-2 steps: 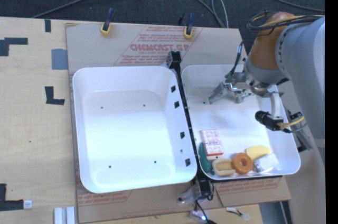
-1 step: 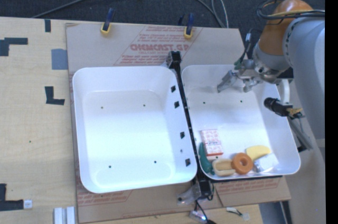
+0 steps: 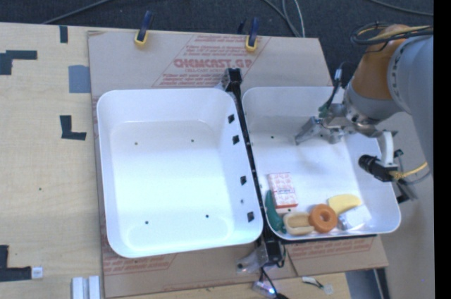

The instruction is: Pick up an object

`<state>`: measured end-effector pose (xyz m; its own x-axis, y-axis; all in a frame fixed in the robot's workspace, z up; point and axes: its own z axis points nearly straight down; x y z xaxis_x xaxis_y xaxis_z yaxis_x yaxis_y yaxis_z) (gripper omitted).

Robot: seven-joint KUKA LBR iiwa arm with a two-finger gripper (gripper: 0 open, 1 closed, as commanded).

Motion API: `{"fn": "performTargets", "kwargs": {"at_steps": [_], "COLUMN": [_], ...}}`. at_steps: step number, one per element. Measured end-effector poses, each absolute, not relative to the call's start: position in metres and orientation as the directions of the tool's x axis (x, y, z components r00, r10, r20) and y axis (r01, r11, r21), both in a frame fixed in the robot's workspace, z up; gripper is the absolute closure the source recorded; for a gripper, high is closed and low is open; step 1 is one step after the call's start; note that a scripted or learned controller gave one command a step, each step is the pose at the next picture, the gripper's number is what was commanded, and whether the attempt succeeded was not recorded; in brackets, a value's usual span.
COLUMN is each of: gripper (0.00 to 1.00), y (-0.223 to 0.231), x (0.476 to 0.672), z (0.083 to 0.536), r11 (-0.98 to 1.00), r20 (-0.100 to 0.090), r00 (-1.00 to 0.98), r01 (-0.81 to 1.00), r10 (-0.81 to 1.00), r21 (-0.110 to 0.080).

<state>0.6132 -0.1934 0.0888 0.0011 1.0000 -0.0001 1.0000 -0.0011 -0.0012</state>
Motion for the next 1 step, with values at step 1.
{"fn": "performTargets", "kwargs": {"at_steps": [1], "gripper": [0.0], "y": [-0.1926], "x": [0.6143], "z": [0.0893], "r11": [0.0], "r20": [-0.001], "r00": [0.0], "r01": [1.0], "r10": [1.0], "r21": [0.001]}}
